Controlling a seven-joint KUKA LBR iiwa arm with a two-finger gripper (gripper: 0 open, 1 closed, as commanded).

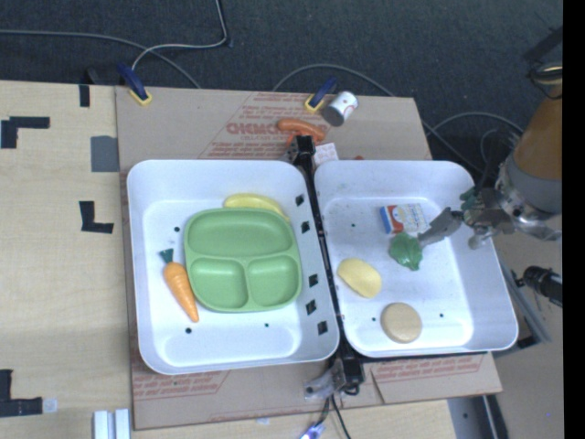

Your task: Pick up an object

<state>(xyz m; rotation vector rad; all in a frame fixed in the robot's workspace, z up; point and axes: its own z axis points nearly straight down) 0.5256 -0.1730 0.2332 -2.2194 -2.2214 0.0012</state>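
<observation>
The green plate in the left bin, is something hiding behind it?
Yes. A yellow thing peeks out behind the green plate, at its far edge. Just its top strip shows; the plate covers the rest, so its shape can't be told. An orange carrot lies beside the plate.

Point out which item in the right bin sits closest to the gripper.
The green broccoli-like piece, directly at the tip of the gripper. The red-and-blue packet, yellow lemon shape and tan round piece lie farther away.
</observation>
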